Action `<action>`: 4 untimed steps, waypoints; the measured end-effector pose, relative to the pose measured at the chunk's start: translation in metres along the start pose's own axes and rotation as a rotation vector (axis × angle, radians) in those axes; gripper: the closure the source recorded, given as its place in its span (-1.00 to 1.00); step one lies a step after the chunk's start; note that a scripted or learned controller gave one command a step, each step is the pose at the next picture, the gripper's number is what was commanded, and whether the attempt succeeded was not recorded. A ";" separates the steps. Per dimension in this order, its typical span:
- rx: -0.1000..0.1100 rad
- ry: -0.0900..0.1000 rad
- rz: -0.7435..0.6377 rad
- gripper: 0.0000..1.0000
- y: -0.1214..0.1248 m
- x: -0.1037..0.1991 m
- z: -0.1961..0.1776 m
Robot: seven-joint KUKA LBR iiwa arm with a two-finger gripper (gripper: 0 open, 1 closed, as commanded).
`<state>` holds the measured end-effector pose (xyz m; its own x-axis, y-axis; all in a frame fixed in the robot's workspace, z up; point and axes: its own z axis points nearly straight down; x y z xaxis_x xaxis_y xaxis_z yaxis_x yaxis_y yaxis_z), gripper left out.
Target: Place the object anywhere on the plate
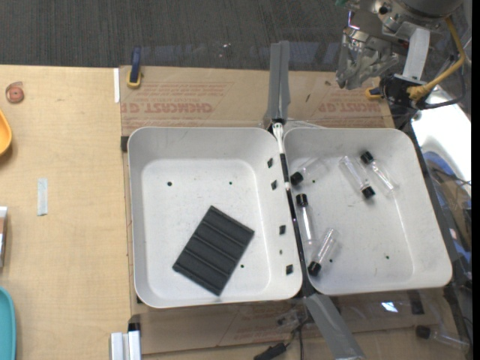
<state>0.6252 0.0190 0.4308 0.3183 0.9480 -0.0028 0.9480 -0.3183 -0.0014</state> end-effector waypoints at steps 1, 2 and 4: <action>0.001 -0.001 0.558 1.00 0.021 0.036 -0.009; 0.004 -0.002 0.225 1.00 0.006 0.034 -0.004; 0.001 -0.001 0.287 1.00 0.006 0.090 -0.009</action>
<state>0.6594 0.1021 0.4395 0.5738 0.8190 -0.0042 0.8190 -0.5739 -0.0015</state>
